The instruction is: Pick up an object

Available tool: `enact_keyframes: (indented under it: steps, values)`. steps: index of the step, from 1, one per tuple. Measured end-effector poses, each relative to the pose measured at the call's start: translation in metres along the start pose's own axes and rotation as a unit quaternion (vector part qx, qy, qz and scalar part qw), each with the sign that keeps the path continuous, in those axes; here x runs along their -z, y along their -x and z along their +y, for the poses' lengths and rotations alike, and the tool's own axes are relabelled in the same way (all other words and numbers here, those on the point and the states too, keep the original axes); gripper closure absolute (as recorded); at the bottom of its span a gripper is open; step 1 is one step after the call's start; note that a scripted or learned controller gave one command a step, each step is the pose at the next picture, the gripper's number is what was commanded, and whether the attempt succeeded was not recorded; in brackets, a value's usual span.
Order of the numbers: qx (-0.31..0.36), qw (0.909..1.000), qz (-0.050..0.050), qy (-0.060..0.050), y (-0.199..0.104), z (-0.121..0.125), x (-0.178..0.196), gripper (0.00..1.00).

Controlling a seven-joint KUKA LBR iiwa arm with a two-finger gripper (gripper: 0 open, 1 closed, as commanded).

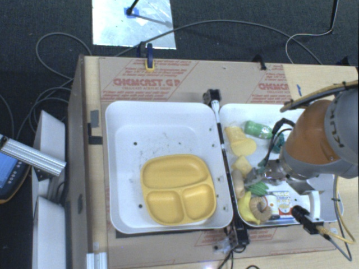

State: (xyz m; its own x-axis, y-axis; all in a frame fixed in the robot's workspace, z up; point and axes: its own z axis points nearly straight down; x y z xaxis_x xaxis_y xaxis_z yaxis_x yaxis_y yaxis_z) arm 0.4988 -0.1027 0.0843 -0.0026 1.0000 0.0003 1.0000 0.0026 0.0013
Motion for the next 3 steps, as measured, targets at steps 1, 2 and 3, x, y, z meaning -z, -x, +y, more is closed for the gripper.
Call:
enact_keyframes:
  steps: [1,2,3]
  values:
    - [-0.004,1.0,-0.006,0.006,-0.012,-0.01,0.002,0.0]
    - [-0.001,1.0,-0.003,0.005,-0.015,-0.009,0.012,1.0]
    - [0.001,1.0,0.0,0.001,-0.077,0.033,0.101,1.0]
